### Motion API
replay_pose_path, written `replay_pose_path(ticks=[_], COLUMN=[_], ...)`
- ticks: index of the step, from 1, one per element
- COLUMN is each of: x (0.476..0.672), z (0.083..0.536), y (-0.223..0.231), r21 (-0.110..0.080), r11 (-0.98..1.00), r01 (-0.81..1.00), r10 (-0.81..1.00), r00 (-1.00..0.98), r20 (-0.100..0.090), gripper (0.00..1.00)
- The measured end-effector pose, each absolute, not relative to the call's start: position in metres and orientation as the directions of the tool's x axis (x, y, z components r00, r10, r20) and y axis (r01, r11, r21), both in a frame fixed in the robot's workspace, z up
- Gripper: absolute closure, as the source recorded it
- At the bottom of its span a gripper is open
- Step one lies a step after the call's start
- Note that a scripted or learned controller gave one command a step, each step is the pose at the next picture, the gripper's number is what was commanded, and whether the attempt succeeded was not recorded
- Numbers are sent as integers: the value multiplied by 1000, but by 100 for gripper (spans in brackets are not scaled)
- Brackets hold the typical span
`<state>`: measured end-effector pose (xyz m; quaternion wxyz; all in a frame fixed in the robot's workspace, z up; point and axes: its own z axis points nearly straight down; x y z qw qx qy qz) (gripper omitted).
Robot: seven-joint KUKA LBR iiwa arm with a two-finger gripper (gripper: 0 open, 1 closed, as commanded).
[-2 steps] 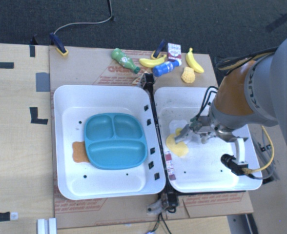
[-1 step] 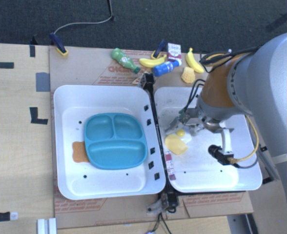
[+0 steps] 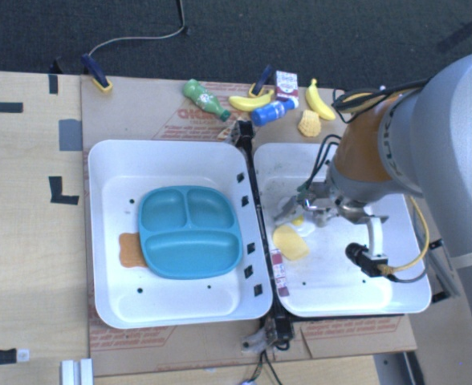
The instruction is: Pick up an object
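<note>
The grey arm (image 3: 429,135) comes in from the right, its orange band (image 3: 364,147) sitting over the right bin (image 3: 396,295), and the gripper (image 3: 304,208) is down low near that bin's left side. The fingers are too blurred and crowded by the wrist to read, so whether they are spread or pressed together cannot be told. Nothing is visibly caught between them.

Just below and left of the gripper lies a pale yellow object (image 3: 290,242), a rounded lump resting on the bin floor close to the divider between the bins. A smaller yellow scrap (image 3: 298,222) sits between it and the gripper; whether the gripper touches either one is not clear. A black fitting with a yellow cable (image 3: 370,261) hangs off the wrist lower right.

Over in the left bin (image 3: 111,295), a blue divided plate (image 3: 190,231) lies flat in the middle with three compartments. An orange flat piece (image 3: 130,249) pokes out from under its left edge.

Beyond the bins, on the brown cardboard (image 3: 140,115), there is a row of toys: a green bottle (image 3: 205,99), a yellow banana (image 3: 250,101), a blue bottle (image 3: 270,112), a small red-and-white carton (image 3: 286,83), a second banana (image 3: 319,101) and a yellow chunk (image 3: 309,123) just beside it.
</note>
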<state>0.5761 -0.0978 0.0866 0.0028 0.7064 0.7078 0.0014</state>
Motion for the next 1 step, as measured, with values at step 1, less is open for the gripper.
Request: replay_pose_path(ticks=[1], x=[668], z=[92], y=[-101], r21=[0], r11=[2], r01=[1000], r10=[1000], r00=[-2], r20=[-1], gripper=[0])
